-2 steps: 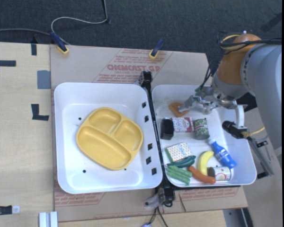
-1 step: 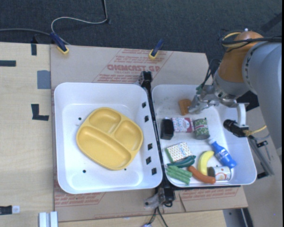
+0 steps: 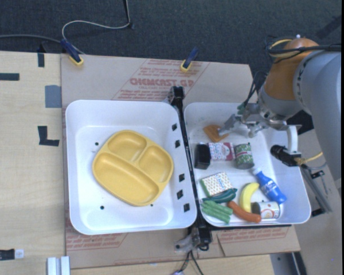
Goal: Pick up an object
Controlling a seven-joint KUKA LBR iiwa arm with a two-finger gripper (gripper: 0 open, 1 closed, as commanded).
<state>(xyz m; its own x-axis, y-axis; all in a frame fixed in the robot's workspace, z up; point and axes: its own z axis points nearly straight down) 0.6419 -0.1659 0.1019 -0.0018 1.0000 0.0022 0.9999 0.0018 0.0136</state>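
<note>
Progress: nothing is lifted yet, as far as you can see; every object lies on a bin floor, so the whole pick is left to do.
Gripper: it hangs low over the far part of the right bin, its jaws spread wide with nothing between them.
Nearest candidate: the brown wedge-shaped piece lies just beside the gripper, on its left; you would judge this the likeliest target, though the task names none.
Other candidates, placed from the gripper: the green can just nearer the camera; the red-and-white packet and black block nearer and to the left; the blue bottle, banana, carrot and green pods well apart at the near end.
Left bin: it holds a yellow divided plate, well to the gripper's left.
Surface: brown cardboard sheet under both bins, held by two blue-and-yellow clamps at its far edge, on pale wood.
Room: dark carpet beyond, with a cable trailing across it.
</note>
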